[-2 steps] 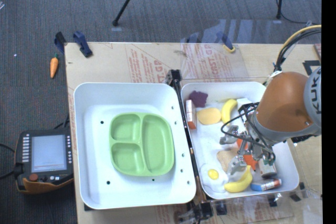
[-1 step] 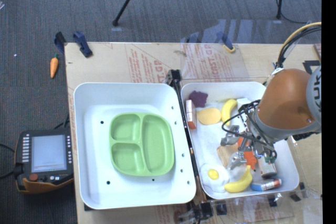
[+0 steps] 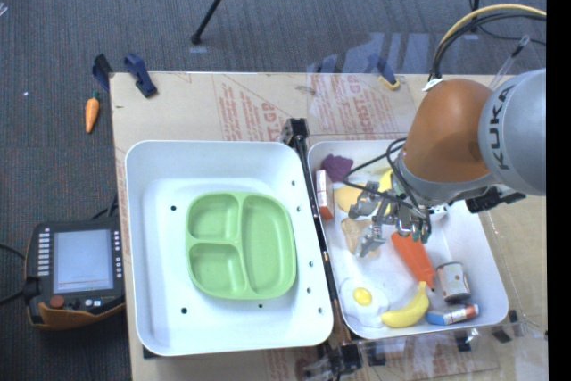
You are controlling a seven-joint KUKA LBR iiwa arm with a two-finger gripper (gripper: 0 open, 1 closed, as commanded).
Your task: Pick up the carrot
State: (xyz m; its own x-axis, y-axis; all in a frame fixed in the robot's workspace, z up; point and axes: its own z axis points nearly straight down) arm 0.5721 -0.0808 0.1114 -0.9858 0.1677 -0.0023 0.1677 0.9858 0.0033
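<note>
One carrot [image 3: 413,256] lies in the right bin [image 3: 493,277], pointing down and to the right, its upper end just under the gripper [image 3: 391,227]. A second, smaller carrot [image 3: 91,112] lies on the floor, well apart to the left and out of reach, so the one in the bin is the likely target. The fingers [image 3: 368,243] hang spread above the bin floor with nothing between them; the carrot sits just beside them on the right, not inside the gap.

Judging by that, the approach step is in hand: the arm [image 3: 464,138] is over the bin but no grasp is made. The next move likely calls for a small shift to the right and down along the carrot, the jaws turned across its narrow width and then lowered to straddle it before they close.

Close around the fingers lie other things. A pale wedge [image 3: 353,232] sits just left of them and a yellow piece [image 3: 348,196] just above. Past the carrot's far end are a can [image 3: 453,279], a banana [image 3: 407,308], a fried egg [image 3: 361,295] and a tube [image 3: 451,314]. A purple piece [image 3: 336,166] lies farther up. The left bin [image 3: 152,281] holds a green tray [image 3: 241,245], well apart.
</note>
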